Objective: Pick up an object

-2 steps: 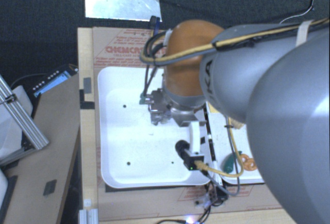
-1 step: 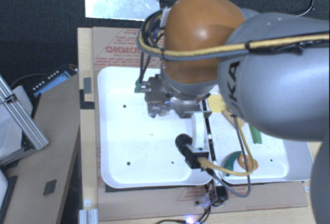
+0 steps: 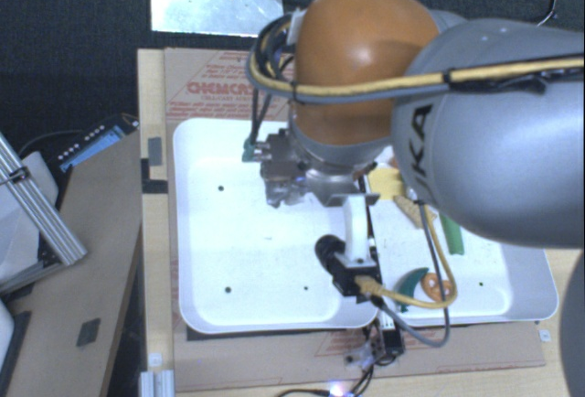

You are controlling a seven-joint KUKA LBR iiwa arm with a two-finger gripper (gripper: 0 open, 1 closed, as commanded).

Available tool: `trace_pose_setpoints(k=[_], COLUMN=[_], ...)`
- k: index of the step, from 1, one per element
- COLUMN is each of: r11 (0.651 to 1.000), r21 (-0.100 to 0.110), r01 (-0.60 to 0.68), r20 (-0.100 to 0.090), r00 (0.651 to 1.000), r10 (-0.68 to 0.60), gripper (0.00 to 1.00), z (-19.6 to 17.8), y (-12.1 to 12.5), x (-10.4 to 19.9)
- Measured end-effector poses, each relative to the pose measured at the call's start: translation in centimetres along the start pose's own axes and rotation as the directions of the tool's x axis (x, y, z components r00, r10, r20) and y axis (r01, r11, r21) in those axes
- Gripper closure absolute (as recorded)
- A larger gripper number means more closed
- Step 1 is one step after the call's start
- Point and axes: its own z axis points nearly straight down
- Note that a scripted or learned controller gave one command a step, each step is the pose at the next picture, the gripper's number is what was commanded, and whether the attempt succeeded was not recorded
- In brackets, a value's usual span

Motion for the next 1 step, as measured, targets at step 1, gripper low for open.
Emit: trace_pose_setpoints(k=[1], r11=[1.0], r21=[-0.002], r01=[-0.002], r20=[-0.001], r00=[1.0], r10=[0.002], gripper=[1.0], z=[-5.3], y=[-0.03], x=[2.69])
